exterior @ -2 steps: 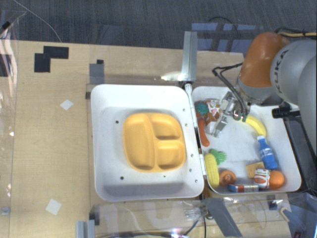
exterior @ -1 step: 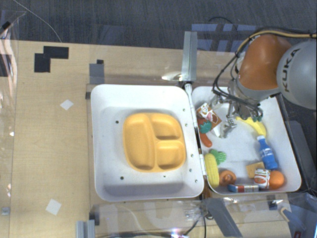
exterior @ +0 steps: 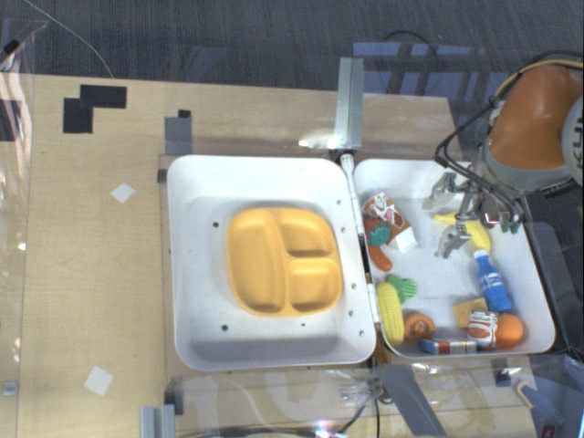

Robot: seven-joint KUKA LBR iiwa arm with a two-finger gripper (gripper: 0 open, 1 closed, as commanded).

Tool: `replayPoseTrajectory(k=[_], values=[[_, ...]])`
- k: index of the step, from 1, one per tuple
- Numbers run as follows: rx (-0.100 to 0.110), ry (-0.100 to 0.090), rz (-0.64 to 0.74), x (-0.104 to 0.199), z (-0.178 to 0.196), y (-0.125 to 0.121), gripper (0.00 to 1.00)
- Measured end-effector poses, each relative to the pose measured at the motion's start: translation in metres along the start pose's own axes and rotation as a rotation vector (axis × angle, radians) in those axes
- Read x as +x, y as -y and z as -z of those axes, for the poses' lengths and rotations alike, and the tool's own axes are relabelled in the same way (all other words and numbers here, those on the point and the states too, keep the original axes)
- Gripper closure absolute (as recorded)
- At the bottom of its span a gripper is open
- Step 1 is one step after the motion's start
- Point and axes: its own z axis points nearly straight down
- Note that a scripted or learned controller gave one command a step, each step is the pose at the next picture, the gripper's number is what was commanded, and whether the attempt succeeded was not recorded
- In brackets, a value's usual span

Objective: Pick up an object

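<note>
My gripper (exterior: 453, 215) hangs low over the upper right part of the right bin (exterior: 540, 292), its two metal fingers (exterior: 451, 242) spread apart, so it is open. A yellow banana-like toy (exterior: 475, 235) lies just beside and partly under the fingers; I see nothing clamped between them. Close below it lies a blue bottle (exterior: 493, 284). Along the bin's front sit an orange ball (exterior: 512, 330), a small can (exterior: 484, 328) and a marker (exterior: 451, 345). A corn cob (exterior: 391, 307) lies along the left wall.
The right bin also holds a red and white toy (exterior: 381, 212), a white block (exterior: 402, 238), a red pepper (exterior: 380, 259), a green toy (exterior: 404, 287) and a tan block (exterior: 466, 310). A yellow divided plate (exterior: 285, 259) lies in the left bin (exterior: 196, 245).
</note>
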Motion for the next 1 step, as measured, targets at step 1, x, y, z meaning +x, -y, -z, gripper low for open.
replayPoseTrajectory(k=[1], values=[[0.0, 0.004, -0.167, -0.0182, 0.0713, -0.0032, 0.0]])
